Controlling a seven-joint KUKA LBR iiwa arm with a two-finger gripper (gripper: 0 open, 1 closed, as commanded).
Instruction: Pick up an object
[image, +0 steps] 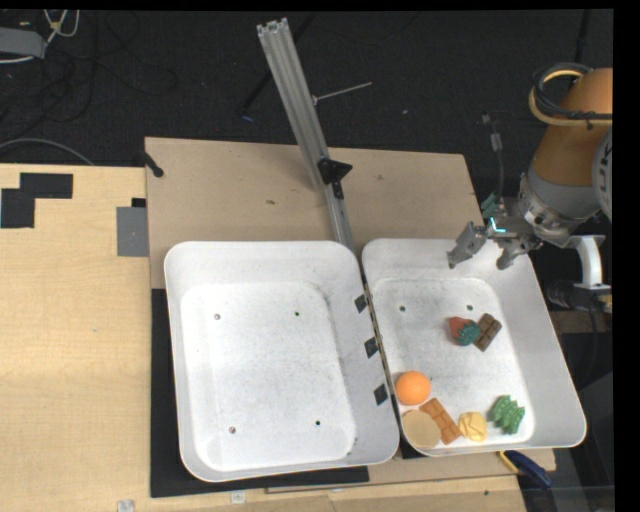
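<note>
My gripper (488, 251) hangs over the far edge of the right bin (440, 275), its two grey fingers spread open with nothing between them. In the right bin lie a red and teal object (463, 330) beside a brown block (487, 332). Near that bin's front sit an orange ball (413, 387), a tan disc (421, 430), an orange-brown bar (440, 420), a yellow piece (472, 427) and a green toy (507, 413). All of these lie well in front of the gripper.
The left bin (265, 355) adjoins the right one, with black clips (371, 346) along the shared wall. A slanted aluminium rail (305, 125) rises behind the bins. Wooden bench surface (70, 320) extends left.
</note>
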